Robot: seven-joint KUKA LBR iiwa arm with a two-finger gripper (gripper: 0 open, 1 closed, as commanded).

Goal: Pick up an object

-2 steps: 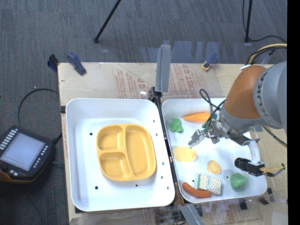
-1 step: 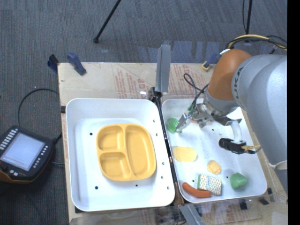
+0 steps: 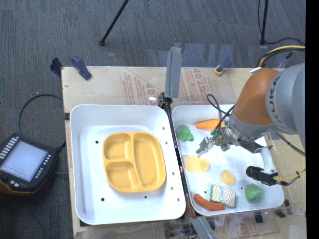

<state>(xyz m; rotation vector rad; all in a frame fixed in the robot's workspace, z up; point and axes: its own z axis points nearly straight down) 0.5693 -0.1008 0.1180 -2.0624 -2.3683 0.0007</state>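
Grey carpet surrounded the bench; over the right bin point(image 3: 277, 195), the gripper point(image 3: 204, 148) hung spread and unladen above a yellow piece point(image 3: 197, 164), likely light, flat, best pinched edgewise.

At the right of the frame, the arm point(image 3: 284, 96) is grey with a broad orange band and dark "KUKA" lettering. Black cables loop beside its wrist. The gripper point(image 3: 206, 147) is small, metallic grey.
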